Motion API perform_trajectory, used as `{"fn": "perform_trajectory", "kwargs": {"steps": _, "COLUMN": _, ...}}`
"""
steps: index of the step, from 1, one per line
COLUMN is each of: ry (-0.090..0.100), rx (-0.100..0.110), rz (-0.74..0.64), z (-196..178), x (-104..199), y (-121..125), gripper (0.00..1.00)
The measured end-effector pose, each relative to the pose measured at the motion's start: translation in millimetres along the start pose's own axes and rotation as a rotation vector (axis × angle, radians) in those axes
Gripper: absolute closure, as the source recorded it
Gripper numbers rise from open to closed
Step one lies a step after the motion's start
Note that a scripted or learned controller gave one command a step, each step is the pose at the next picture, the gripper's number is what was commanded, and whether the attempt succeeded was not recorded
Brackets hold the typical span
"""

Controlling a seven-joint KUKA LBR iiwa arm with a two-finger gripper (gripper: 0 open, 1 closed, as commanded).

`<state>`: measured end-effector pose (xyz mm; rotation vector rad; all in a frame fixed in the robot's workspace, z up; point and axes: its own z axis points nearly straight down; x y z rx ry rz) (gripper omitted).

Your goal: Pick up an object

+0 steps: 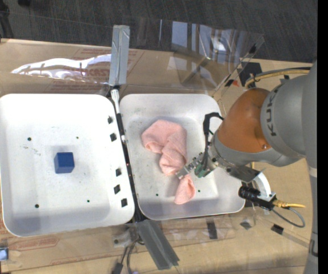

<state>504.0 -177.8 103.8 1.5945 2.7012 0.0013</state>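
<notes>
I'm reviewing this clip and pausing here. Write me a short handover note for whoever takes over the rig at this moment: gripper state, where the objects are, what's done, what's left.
Gripper: low in the right bin, at the right edge of the pink cloth. The view does not settle whether it has hold of the cloth.
Objects: the pink cloth lies crumpled in the middle of the right bin, a narrow tail trailing toward the near wall. The blue cube sits alone in the left bin, far from the arm.
Done: the arm has reached the cloth.
Left: confirm a grasp and lift; nothing is visibly raised off the bin floor yet.
</notes>
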Motion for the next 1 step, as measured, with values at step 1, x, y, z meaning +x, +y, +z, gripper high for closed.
{"fn": "perform_trajectory", "kwargs": {"steps": 1, "ry": 0.004, "rx": 0.005, "rz": 0.306, "z": -86.6, "x": 17.2, "y": 75.7, "gripper": 1.00}}
